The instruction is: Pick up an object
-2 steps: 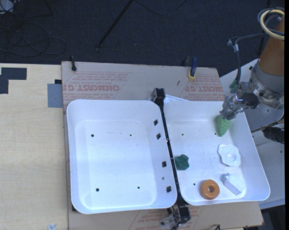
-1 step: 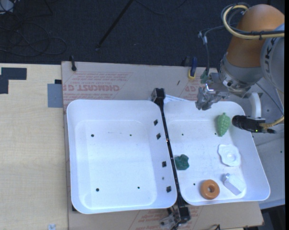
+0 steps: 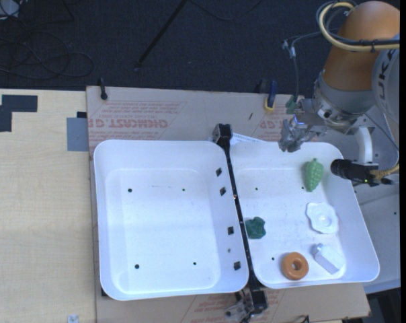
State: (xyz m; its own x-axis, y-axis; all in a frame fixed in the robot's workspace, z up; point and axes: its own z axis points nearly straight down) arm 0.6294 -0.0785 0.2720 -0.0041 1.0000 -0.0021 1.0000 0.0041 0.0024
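Observation:
The right bin (image 3: pixel 270 167) holds several small objects. A light green bumpy object (image 3: pixel 313 174) lies near its far right side. A dark green lump (image 3: pixel 256 227) sits close to the divider. A flat white piece (image 3: pixel 322 217), an orange ring (image 3: pixel 295 266) and a small grey block (image 3: pixel 325 258) lie toward the near right corner. My gripper (image 3: pixel 292 138) hangs over the far edge of the right bin, left of and beyond the light green object. Nothing shows between its fingers, and their spread is too small to read.
The left bin (image 3: pixel 156 221) stands beside the right one, joined by a black clip strip (image 3: pixel 231 200). Both rest on a cardboard sheet (image 3: pixel 163 116) over a wooden bench. A black cylindrical part (image 3: pixel 351 170) of the arm juts over the right bin's rim.

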